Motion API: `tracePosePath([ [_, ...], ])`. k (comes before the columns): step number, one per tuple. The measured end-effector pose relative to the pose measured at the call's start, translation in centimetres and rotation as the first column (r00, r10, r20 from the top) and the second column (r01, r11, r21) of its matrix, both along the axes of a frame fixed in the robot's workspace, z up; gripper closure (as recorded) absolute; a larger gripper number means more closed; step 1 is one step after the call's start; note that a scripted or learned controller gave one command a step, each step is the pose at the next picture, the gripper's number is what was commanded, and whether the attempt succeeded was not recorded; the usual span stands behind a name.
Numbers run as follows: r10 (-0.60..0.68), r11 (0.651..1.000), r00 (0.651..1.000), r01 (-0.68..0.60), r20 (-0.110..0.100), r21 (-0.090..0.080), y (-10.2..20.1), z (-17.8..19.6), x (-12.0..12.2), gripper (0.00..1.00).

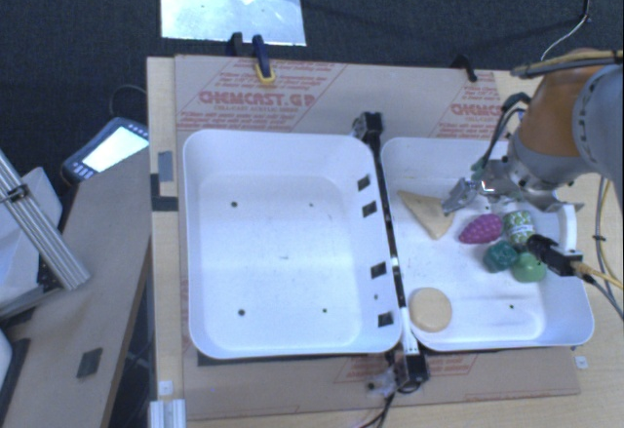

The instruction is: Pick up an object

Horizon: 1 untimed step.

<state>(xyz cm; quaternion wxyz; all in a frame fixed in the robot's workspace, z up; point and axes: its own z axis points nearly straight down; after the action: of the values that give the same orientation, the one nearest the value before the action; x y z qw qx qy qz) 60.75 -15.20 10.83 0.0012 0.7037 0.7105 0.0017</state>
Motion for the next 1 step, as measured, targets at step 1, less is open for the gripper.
tracePosePath([
  [1,0.000,1.000,1.000,0.000,0.005,-0.001,3.73,0.78,6.52,0.00],
])
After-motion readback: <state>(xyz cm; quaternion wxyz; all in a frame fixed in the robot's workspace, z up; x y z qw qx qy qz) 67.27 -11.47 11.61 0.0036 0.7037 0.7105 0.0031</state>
